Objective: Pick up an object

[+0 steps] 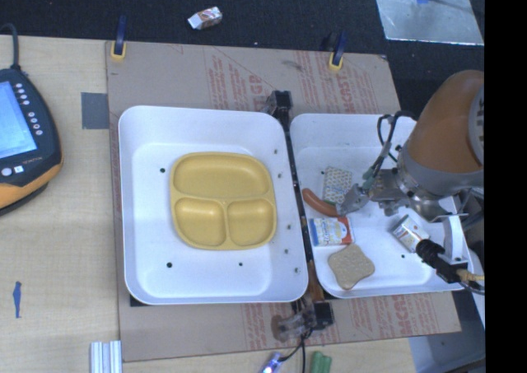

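Observation:
In the right bin (362, 128) lie a reddish-brown sausage (317, 201), a grey speckled flat piece (336, 183), a blue-and-white small carton (329, 232), a tan cookie-shaped piece (352, 266) and a small silver can (407, 232). My gripper (357, 198) hangs low in the middle of this bin, just right of the sausage's end and below the speckled piece. I see nothing clearly held in it. The arm's orange band (449, 128) covers the bin's right side.
The left bin (140, 198) holds a yellow divided plate (222, 200). A teach pendant (20, 137) lies at the bench's left edge. A wrapped scrap (205, 18) sits on the dark floor beyond the bench. Clamps hold the cardboard at the far edge.

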